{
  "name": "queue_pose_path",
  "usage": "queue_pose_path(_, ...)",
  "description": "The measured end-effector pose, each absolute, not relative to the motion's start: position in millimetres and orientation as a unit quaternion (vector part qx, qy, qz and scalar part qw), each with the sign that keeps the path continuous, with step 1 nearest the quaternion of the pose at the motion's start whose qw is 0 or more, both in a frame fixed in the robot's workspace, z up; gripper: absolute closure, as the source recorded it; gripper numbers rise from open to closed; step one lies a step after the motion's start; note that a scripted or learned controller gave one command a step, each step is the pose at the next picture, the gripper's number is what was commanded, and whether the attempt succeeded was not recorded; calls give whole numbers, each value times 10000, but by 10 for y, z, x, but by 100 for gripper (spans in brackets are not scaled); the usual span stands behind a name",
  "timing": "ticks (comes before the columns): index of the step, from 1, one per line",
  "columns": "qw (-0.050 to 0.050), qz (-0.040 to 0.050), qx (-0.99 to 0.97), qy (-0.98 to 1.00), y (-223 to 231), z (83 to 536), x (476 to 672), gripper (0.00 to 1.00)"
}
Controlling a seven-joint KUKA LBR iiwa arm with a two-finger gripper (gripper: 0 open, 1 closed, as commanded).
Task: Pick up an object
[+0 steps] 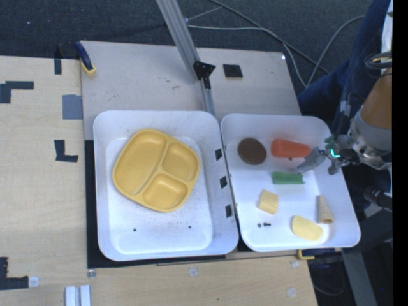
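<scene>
Right now the gripper [317,162] hangs low over the right bin [338,234], near its far right edge, just beside the orange piece [290,148] and above the green block [287,178]. Can't tell whether it's apart or together; nothing visibly held.

Nearest candidates:
- orange piece, far side of bin: looks like light, stiff plastic w/ rounded sides, prob slippery; take it across the short width, mid-length.
- green block, middle of bin: flat, low, light; grip the long edges, close to the bin floor.

Also in the bin: brown disc [252,151], yellow wedge [268,202], cone [324,209], yellow slice [306,228] toward the near right corner. Left bin [105,234] carries a yellow divided plate [156,169].
</scene>
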State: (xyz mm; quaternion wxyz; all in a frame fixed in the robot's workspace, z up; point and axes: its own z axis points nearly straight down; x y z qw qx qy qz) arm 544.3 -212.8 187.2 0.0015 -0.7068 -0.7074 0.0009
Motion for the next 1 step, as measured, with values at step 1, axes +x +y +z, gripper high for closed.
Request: queue_pose_path(1, 7, 5, -7067, -7075, -2129, 1879, 5449, 0)
